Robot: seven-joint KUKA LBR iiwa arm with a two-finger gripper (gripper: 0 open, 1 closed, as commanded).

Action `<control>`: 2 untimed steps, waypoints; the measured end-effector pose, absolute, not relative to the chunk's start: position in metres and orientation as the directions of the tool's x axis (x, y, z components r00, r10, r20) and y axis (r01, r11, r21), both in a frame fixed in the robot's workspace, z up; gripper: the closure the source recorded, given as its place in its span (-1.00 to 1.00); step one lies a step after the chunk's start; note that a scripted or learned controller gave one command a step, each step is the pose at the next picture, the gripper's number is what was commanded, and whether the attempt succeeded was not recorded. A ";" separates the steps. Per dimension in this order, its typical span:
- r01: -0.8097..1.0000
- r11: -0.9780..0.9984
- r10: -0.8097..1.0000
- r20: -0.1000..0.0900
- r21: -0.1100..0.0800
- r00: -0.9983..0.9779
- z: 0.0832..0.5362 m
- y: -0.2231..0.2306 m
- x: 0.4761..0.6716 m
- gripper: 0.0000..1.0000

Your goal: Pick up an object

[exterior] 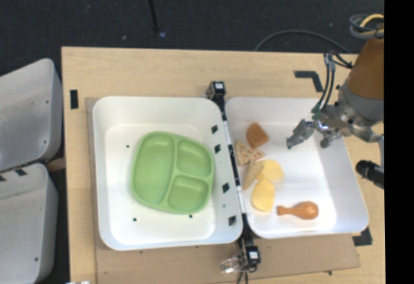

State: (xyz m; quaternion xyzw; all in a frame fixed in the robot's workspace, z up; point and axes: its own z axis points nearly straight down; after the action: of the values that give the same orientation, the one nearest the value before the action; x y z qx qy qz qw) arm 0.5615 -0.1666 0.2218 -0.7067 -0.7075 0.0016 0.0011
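The right bin [336, 173] holds several food pieces. A brown square piece [257, 135] lies near its left wall, with tan cracker-like pieces [246, 154] just below it. Two yellow pieces [270, 171] [262, 196] sit lower down, and an orange-brown drumstick [299, 210] lies near the front wall. My gripper [312, 139] hangs over the upper right part of this bin, to the right of the brown piece. Its fingers [298, 136] are spread open with nothing between them.
The left bin [110, 211] holds a green divided plate [173, 172]. A black clip [215, 89] sits at the top of the wall between the bins. Cables [291, 37] run over the bench behind the right bin.
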 end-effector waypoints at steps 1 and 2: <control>1.000 0.000 1.000 -0.001 -0.005 0.000 0.158 -0.169 0.561 -1.00; 1.000 -0.002 1.000 -0.001 -0.003 0.002 0.105 -0.170 0.560 -1.00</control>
State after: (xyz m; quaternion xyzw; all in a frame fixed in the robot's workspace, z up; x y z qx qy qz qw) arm 0.5604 -0.1698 0.1052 -0.7077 -0.7065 0.0014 0.0006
